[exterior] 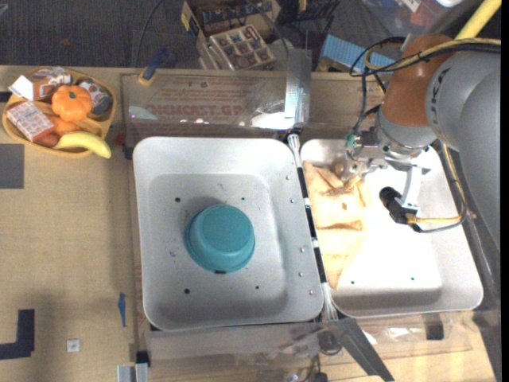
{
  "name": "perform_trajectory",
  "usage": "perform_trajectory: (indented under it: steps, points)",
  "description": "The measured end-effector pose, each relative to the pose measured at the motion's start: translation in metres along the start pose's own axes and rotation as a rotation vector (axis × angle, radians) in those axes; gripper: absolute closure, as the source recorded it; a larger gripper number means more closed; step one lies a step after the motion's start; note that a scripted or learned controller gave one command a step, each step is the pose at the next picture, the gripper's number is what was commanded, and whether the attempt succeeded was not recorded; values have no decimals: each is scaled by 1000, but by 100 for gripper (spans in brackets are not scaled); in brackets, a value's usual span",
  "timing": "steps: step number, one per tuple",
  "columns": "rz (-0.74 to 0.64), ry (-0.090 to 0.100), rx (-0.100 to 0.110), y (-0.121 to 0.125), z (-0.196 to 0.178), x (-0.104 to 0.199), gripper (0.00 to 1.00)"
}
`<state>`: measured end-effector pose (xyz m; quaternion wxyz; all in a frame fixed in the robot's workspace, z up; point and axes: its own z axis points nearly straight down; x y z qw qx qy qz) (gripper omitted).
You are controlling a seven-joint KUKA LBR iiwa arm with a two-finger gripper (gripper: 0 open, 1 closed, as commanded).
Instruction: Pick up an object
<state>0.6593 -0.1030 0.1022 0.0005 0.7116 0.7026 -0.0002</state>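
Two white bins sat side by side on the tabletop, and the hand (pixel 352 168), its grip impossible to tell, hung over the tan cloth (pixel 334 205) at nine o'clock of the right bin (pixel 445 293), where pinching a raised fold seemed wisest.

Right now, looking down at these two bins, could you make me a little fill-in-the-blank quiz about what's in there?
1. The teal bowl sits upside down in the ____ bin.
2. The claw is over a crumpled, ____-coloured cloth in the right bin.
3. A yellow ____ lies at the edge of the basket in the bench's far left corner.

Missing words: left; tan; banana
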Motion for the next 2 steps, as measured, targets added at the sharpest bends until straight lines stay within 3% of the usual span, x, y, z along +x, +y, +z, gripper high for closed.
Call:
perform_trajectory:
  steps: [1, 2]
  points:
    - [-202, 0, 0, -8, -81, 34, 100]
    - [-199, -1, -1, -8, -90, 32, 100]
